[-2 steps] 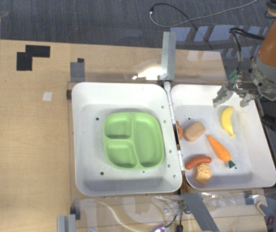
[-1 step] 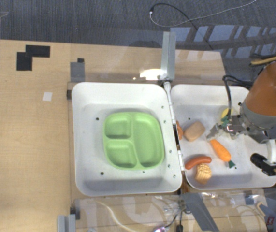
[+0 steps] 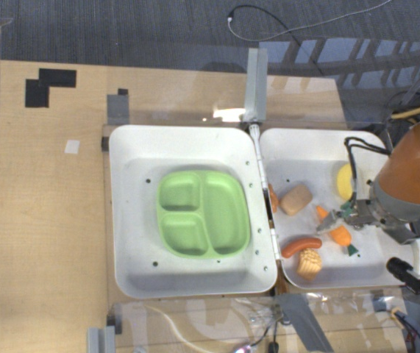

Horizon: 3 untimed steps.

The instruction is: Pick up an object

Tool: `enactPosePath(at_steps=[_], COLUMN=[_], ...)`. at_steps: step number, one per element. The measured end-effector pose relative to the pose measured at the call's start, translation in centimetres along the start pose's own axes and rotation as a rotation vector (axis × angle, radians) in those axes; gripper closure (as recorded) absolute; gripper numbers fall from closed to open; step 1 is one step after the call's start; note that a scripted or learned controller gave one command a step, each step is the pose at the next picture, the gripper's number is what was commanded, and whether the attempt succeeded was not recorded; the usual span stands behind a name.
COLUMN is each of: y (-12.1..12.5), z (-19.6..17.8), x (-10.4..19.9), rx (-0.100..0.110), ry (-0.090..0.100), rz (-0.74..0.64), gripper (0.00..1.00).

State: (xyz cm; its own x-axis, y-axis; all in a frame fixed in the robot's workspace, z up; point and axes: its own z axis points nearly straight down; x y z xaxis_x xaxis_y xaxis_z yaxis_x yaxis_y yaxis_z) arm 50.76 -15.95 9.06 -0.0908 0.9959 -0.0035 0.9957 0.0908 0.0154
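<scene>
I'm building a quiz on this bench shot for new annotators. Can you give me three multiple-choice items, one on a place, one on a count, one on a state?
1. Where does the green divided plate lie?
A. in the left bin
B. in the right bin
C. on the bare bench

2. How many compartments does that plate have?
A. two
B. three
C. five

3. How does the sausage lie relative to the corn cob?
A. in the other bin
B. stacked on top of it
C. just beside it, in the right bin

Answers: 1 A, the plate sits in the middle of the left bin. 2 B, two small wells and one long one show. 3 C, both lie near the front of the right bin, close to the gripper.
</scene>
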Motion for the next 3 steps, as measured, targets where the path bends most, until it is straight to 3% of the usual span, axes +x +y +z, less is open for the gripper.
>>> enactPosePath(at_steps=[1,2,3], y=[0.3,-1.7,-0.5], z=[-1.2,-2.6,-4.7], x=[0.2,2.5,5.1], rx=[-0.006,0.011,0.009], ry=[0.002,0.005,0.004], rz=[-0.002,-0.253,-0.193], gripper=[1.0,1.0,1.0])
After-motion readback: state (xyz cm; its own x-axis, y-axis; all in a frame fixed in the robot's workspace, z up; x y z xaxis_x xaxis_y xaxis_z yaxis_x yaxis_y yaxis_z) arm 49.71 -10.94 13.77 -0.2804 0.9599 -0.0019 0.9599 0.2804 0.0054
